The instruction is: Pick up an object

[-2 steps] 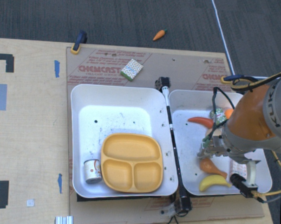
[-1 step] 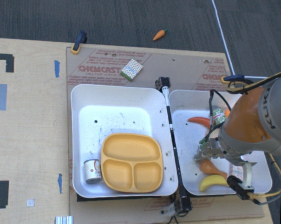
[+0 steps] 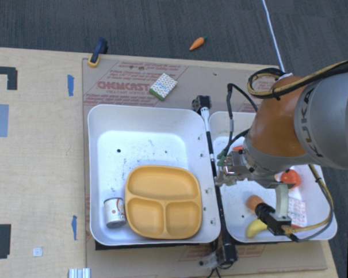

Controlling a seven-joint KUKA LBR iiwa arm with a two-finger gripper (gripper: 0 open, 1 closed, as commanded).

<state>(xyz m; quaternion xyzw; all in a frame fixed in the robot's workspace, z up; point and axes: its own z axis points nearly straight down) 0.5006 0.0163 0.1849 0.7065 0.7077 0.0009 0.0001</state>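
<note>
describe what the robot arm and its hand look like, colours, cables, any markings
The arm is a thick, rounded grey casing carrying dark lettering, with a glossy orange band above the wrist. Below that sits a grey metal hand with blocky mechanical parts. Black and yellow cables loop over the orange section, and more cable trails down past the wrist.

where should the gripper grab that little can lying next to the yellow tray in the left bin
Grip the can across its round body, coming straight down from above. It lies on its side in the left bin's front-left corner, with the yellow divided tray close on its right and the bin wall on its left. I would set the fingers across its width, probably clear of both the tray and the wall.
</note>
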